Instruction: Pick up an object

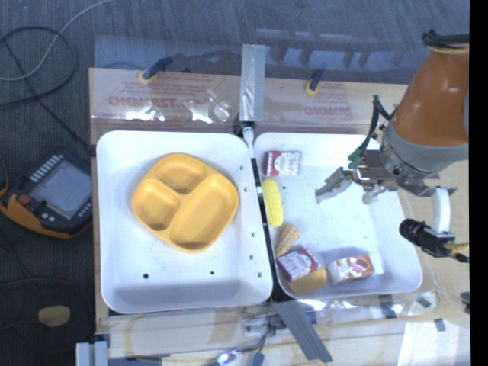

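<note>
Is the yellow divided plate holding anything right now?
Empty. The yellow plate in the left bin shows three bare compartments; the food items sit in the right bin.

Red print on cardboard backing (229,101) behind bins – too blurred to read | red-and-white cartons (282,162), (298,263), (354,267) in right bin (396,280) – label marks illegible | pendant screen (62,189) – nothing readable

Corn cob (272,202) (yellow) lies lengthwise along the right bin's (396,280) left wall.
</note>
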Tool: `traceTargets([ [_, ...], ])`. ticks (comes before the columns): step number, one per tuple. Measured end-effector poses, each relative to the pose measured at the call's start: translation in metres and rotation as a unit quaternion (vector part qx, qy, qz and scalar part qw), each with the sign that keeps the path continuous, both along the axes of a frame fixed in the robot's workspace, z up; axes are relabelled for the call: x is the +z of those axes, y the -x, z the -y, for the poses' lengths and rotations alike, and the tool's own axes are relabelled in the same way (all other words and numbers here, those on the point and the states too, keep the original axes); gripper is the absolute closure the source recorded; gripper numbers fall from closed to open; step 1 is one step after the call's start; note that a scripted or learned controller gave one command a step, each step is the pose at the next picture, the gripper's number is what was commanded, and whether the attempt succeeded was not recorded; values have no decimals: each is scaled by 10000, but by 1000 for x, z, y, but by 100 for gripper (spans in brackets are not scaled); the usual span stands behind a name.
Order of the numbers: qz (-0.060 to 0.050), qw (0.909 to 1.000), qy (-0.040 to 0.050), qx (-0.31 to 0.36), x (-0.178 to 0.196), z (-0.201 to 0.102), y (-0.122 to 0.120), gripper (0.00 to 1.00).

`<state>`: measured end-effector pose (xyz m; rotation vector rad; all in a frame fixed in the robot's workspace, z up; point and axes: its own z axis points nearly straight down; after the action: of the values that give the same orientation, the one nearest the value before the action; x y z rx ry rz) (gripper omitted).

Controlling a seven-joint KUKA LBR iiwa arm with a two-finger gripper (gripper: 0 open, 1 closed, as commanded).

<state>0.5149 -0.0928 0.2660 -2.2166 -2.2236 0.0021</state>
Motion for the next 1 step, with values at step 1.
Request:
traceTargets([
  [1, -5, 9991, -9, 425, -147, 13, 30, 0],
])
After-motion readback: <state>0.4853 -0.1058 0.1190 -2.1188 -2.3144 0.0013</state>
